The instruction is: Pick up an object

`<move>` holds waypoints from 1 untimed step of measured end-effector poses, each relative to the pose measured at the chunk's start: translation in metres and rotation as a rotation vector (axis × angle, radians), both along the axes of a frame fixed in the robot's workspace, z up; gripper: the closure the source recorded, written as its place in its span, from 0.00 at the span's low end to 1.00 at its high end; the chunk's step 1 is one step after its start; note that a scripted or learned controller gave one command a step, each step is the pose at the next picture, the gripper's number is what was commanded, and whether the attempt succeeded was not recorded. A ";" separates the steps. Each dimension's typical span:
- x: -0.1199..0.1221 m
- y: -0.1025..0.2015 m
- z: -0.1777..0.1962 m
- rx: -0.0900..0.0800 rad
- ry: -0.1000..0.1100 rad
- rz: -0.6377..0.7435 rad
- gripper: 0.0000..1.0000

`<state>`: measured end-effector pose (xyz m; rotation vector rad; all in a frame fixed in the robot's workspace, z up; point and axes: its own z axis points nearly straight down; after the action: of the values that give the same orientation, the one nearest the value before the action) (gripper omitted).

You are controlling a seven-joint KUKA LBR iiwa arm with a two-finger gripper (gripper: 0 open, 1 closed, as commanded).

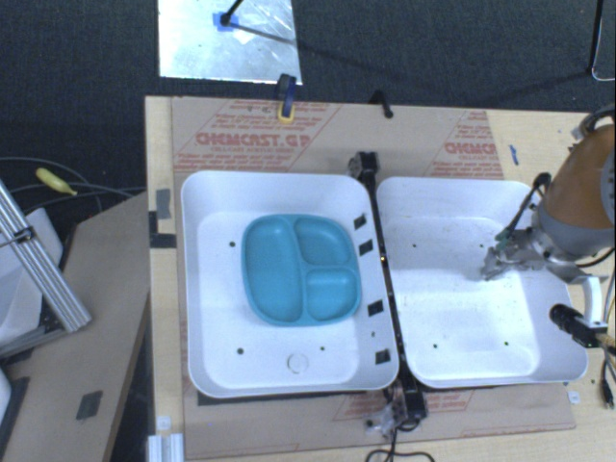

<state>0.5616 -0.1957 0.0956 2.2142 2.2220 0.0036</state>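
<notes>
Blue divided plate (296,269) in left bin (207,258)

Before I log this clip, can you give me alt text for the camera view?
A blue divided plate lies in the left white bin, while the grey arm's gripper hangs over the right white bin, far from the plate. Both bins sit side by side on a cardboard-covered bench.

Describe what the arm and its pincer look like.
The arm is bulky and rounded, with an orange-brown band above a grey wrist section. The pincer is small, grey and metallic, made of thin linkages. A dark cable runs along the wrist, and a black cylindrical part sticks out beneath the arm. No markings are legible.
</notes>
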 end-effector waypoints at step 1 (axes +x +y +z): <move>0.001 0.000 0.011 -0.001 -0.003 0.002 1.00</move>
<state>0.5626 -0.1957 0.1063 2.2105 2.2220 0.0059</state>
